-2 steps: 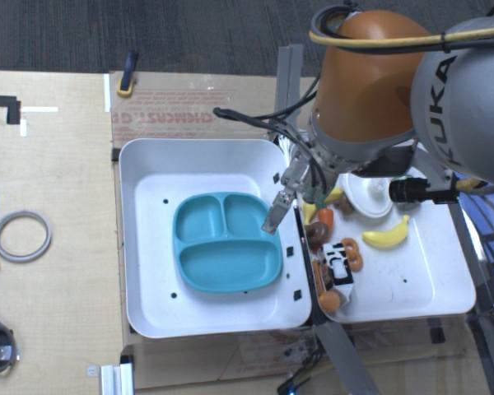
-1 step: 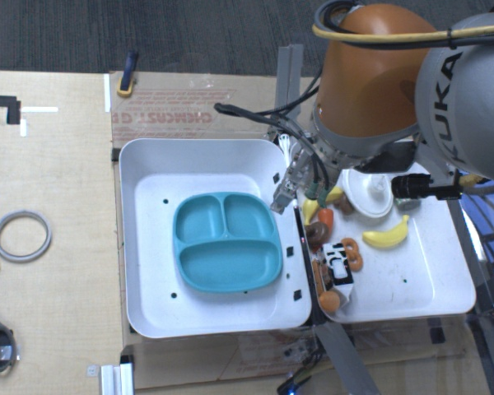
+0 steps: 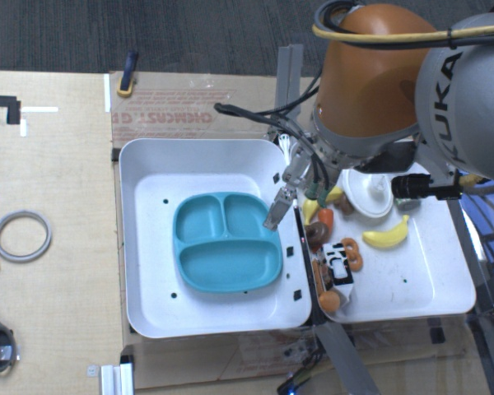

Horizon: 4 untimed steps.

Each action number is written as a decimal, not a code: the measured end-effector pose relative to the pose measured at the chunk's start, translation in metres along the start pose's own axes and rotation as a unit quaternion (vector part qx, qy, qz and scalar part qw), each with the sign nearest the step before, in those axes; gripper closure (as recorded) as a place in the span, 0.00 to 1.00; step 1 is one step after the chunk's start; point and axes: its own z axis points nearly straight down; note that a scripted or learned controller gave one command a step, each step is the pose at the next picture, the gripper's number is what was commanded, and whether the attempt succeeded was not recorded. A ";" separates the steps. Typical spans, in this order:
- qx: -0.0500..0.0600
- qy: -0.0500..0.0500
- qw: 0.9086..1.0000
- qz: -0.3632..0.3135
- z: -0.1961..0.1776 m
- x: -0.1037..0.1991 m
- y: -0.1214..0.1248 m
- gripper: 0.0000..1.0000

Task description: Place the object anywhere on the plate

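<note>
At far left lies a grey tape ring (image 3: pixel 21 235). We see the blue plate (image 3: pixel 228 242) bare in the left bin (image 3: pixel 140 245). The gripper (image 3: pixel 280 208) hangs over its right edge; we cannot tell its state. Which object is meant is unclear: the banana (image 3: pixel 386 235) and other small toy foods (image 3: pixel 329 257) sit in the right bin (image 3: pixel 445 278), probably light, stiff and slippery, best pinched mid-body. "KUKA" reads on the arm (image 3: pixel 453 97).

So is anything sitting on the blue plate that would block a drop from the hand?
Nothing visible does. The blue plate lies in the left bin with all three compartments bare. The hand hangs at the plate's right rim, and the toy food lies in the right bin.
</note>
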 end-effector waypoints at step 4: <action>0.001 -0.002 1.000 -0.002 -0.017 -0.002 0.001 0.00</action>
